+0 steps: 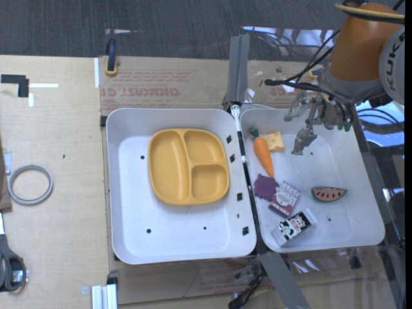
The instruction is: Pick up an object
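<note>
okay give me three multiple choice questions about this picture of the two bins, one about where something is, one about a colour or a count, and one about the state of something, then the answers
1. Where does the orange toy carrot lie?
A. in the left bin
B. in the right bin
C. on the bench

2. What colour is the divided plastic plate?
A. yellow
B. blue
C. red

3. What is the two-finger gripper doing?
A. holding the carrot
B. holding the plate
C. holding nothing, above the right bin

Answers:
1. B: the orange toy carrot lies in the right bin, near its left wall.
2. A: the divided plastic plate in the left bin is yellow.
3. C: the two-finger gripper hangs over the right bin with nothing between its fingers, apart from the watermelon slice toy.
</note>
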Motion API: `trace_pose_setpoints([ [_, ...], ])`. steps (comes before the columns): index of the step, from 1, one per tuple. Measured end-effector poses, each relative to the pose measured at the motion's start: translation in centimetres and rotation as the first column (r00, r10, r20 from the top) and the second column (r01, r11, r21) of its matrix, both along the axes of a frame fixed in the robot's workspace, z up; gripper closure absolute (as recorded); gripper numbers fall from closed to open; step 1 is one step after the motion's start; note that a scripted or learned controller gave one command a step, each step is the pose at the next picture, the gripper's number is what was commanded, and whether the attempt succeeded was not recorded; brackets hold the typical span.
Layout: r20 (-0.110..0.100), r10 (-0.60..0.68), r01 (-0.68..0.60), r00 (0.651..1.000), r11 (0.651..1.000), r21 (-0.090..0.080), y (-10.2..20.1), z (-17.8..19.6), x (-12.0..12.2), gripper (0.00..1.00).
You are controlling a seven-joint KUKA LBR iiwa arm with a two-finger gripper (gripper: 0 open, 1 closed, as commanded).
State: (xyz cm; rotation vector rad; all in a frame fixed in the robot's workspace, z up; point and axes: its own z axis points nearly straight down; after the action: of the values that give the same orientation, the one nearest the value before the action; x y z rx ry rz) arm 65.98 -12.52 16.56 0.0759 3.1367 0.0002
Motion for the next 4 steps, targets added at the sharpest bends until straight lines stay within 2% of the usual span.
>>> trace_pose_setpoints([
  [1,-0.002,-0.360,0.360,0.933,0.933,0.000,3.3,-5.8,-1.5,0.00],
  [2,0.009,-0.551,0.551,0.835,0.835,0.006,3.2,-6.8,-4.0,0.00],
  [3,0.002,-0.662,0.662,0.749,0.749,0.004,2.8,-6.8,-1.1,0.00],
  [4,-0.001,-0.635,0.635,0.772,0.772,0.001,9.0,2.7,-1.2,0.00],
])
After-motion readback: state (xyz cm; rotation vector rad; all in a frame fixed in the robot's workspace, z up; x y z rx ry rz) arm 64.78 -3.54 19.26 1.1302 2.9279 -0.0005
